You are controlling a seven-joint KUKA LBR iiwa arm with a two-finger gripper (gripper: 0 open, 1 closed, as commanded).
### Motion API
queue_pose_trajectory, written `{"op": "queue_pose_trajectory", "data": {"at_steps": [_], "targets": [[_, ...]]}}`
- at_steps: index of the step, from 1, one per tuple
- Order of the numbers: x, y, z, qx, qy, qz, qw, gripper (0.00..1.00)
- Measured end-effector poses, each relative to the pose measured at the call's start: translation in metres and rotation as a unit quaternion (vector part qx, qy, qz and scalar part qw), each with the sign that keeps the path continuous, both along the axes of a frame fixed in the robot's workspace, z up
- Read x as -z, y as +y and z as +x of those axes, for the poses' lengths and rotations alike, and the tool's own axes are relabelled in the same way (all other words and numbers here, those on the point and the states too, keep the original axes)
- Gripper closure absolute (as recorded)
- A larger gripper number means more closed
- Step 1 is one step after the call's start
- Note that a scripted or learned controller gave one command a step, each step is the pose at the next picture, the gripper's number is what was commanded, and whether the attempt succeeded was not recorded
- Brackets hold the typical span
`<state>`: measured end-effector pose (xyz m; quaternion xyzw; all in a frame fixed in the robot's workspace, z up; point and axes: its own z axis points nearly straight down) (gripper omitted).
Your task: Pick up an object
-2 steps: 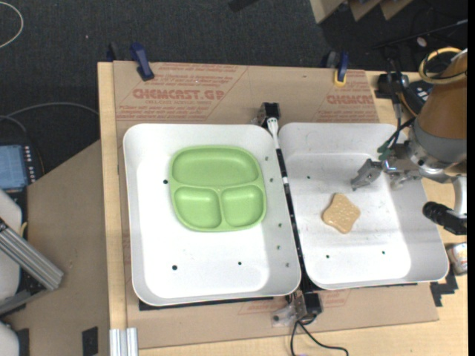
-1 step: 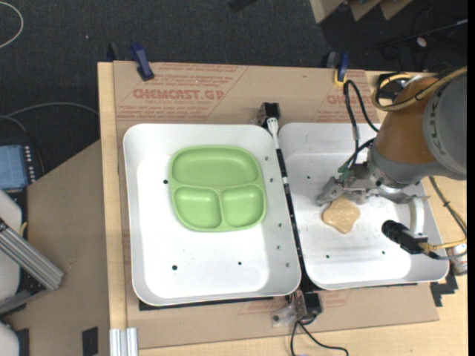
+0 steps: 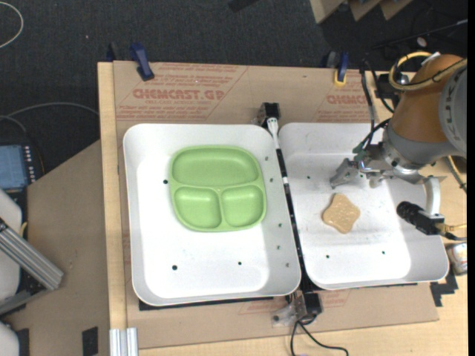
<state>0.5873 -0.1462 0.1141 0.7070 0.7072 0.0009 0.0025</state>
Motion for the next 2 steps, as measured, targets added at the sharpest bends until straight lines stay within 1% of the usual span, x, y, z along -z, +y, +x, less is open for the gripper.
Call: {"op": "queue_pose_trajectory", "data": {"at_steps": [1, 2], "targets": [[0.028, 0.023, -0.104, 0.001, 0.009, 0.0033, 1.0000, 0.00], [0.029, -0.012, -0.017, -0.001, -0.002, -0.0011, 1.0000, 0.00]]}}
